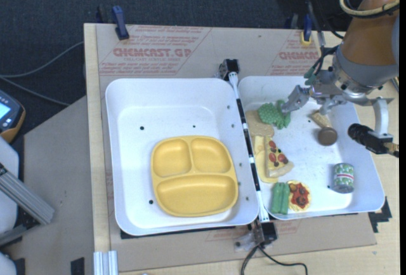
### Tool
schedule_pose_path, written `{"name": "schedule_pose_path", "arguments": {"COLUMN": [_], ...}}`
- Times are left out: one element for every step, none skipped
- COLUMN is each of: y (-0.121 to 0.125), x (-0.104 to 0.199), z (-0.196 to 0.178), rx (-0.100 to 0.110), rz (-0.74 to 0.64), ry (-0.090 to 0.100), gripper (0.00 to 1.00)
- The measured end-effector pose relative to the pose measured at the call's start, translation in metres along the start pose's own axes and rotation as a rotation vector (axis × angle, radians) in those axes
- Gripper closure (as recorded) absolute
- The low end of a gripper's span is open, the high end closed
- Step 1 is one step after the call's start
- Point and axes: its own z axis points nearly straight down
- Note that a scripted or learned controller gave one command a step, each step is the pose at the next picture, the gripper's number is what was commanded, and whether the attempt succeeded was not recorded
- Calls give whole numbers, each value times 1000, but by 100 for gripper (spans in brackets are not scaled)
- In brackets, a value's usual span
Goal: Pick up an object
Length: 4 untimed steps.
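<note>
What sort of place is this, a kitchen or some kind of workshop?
Most likely a robot test bench in a lab, not a kitchen. The food is toys, like the pizza slice, sorted in white bins clamped onto a board, with a robot arm reaching in.

Bench covered by brown printed cardboard, two shallow white bins side by side on it, left bin and right bin touching along the middle, blue clamp on the cardboard's far left edge
</note>
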Motion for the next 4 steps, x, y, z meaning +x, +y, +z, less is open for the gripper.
{"name": "schedule_pose_path", "arguments": {"y": [-21,-48,-71,-62], "x": [8,9,-1,-6], "z": [136,131,132,132], "rx": [11,4,4,-1], "rz": [0,1,2,0], "ry": [6,2,2,-1], "gripper": [0,0,0,0]}}
